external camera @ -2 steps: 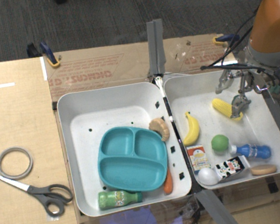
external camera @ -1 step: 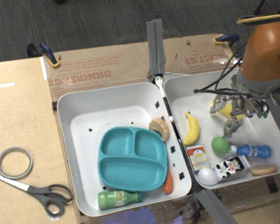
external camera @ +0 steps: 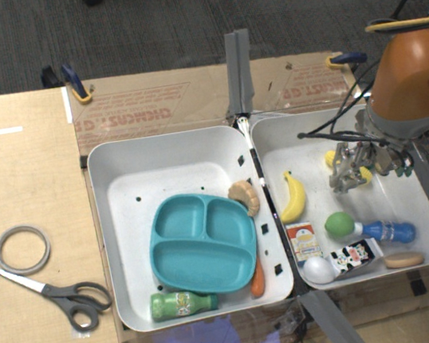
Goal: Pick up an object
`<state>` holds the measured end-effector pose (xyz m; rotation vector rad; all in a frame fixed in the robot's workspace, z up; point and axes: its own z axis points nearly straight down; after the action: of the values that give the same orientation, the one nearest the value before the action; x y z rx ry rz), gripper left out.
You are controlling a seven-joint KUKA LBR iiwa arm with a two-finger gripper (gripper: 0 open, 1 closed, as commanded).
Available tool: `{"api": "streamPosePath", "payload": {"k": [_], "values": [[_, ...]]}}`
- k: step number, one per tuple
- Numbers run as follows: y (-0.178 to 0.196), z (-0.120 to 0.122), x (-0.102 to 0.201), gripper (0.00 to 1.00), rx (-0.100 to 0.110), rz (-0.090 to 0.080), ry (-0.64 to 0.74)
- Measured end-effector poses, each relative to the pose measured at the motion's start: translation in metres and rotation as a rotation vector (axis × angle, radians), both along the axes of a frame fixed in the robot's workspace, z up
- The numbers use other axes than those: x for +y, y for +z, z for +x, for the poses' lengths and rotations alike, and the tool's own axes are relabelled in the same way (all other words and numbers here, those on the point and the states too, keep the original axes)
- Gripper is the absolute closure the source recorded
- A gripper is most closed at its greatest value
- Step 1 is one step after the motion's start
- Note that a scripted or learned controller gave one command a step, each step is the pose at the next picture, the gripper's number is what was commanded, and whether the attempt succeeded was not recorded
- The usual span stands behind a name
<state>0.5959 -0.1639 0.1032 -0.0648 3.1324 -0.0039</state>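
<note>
My gripper (external camera: 348, 171) hangs low in the upper part of the right bin (external camera: 413, 175), under the orange-banded wrist. A small yellow object (external camera: 331, 160) peeks out on both sides of it, and whether it is gripped is hidden. To the left lies a banana (external camera: 292, 197). Nearer the front are a green ball (external camera: 338, 224), a blue bottle (external camera: 386, 231), a white ball (external camera: 319, 269), a black-and-white carton (external camera: 354, 256), a small red-and-white box (external camera: 302, 239) and a tan oval piece (external camera: 404, 260).
The left bin (external camera: 118, 222) holds a teal divided plate (external camera: 204, 242), a green bottle (external camera: 180, 303), a carrot (external camera: 257, 282) and a tan pastry-like piece (external camera: 243, 195). Scissors (external camera: 56, 295) and a tape roll (external camera: 22, 248) lie on the bench to the left.
</note>
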Motion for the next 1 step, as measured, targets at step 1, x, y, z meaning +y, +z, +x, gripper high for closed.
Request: {"api": "streamPosePath", "payload": {"k": [1], "values": [[0.074, 0.0589, 0.0026, 1.0, 0.001, 0.002, -0.128]]}}
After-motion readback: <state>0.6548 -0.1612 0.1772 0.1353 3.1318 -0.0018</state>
